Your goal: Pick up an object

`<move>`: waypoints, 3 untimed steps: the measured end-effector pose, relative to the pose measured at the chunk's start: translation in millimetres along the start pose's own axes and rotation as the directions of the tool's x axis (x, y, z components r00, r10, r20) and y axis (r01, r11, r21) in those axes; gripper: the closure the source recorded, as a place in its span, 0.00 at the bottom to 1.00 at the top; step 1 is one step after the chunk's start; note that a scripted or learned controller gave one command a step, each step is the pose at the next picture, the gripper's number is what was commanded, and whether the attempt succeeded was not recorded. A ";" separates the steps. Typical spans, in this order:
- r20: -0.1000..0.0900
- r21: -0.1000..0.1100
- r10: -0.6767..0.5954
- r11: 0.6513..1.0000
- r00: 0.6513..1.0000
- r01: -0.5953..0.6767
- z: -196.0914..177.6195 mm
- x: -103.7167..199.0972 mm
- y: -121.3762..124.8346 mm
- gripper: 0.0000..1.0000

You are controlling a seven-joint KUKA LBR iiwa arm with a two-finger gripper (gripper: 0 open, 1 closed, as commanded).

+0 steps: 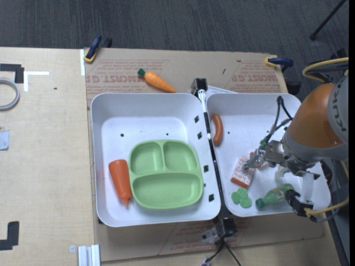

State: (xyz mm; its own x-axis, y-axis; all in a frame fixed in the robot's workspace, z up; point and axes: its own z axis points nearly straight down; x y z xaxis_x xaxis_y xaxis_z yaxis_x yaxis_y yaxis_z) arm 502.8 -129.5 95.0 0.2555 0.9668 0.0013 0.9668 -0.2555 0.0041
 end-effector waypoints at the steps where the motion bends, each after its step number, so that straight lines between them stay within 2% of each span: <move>1: -0.003 -0.004 0.001 1.000 1.000 -0.001 -10.7 1.8 2.2 1.00; 2: -0.003 -0.004 0.001 1.000 1.000 -0.001 -10.5 1.8 2.0 0.00; 3: 0.000 0.005 -0.105 0.994 0.994 0.105 2.7 33.0 -16.3 0.00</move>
State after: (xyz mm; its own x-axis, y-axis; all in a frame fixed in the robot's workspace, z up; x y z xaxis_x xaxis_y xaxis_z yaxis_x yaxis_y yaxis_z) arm 495.5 -93.4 92.2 0.1528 0.9883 0.0007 0.9883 -0.1528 -0.0006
